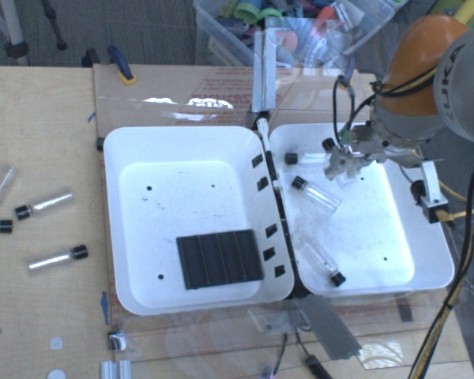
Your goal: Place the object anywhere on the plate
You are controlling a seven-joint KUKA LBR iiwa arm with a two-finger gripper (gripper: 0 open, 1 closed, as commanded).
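Arm reaching in from the right, jaws [341, 164] low over the far part of the right bin [426, 271].

Cannot tell how wide the jaws stand or whether anything sits between them; too small and cluttered at the tips. Just below and left of the jaws, on the right bin's floor, a clear vial with a black cap [314, 194], lying tilted. Nearer the front of the same bin, a 2nd capped vial [322, 264], also lying down. At the far edge of that bin, a 3rd one [303, 157], just left of the jaws. In the left bin [114, 212], a dark ribbed plate [220, 258] lying flat toward the front. On the desk [39, 125] to the left, several more vials [57, 257], well apart from both bins. Behind the bins, a clear tub of coloured items [300, 14].
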